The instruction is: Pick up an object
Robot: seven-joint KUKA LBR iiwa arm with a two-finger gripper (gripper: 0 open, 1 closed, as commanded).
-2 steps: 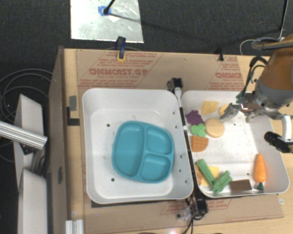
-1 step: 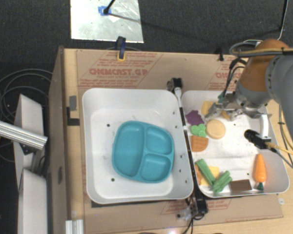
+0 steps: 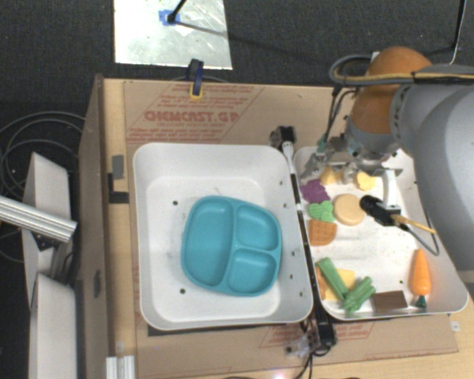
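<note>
Claw (image 3: 337,163) lowered over right bin's (image 3: 441,300) far corner, beside purple toy (image 3: 313,189) and yellow piece (image 3: 366,181); grip state impossible to tell. Crowded toys likely to cause a missed or double pick.

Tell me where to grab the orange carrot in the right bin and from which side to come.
Grip the carrot across its thick orange middle, coming straight down from above. It lies flat and roughly lengthwise near the right bin's right rim, tapering toward its top end, with bare floor on its left. Closing the fingers across its narrow width probably suits it best.
</note>
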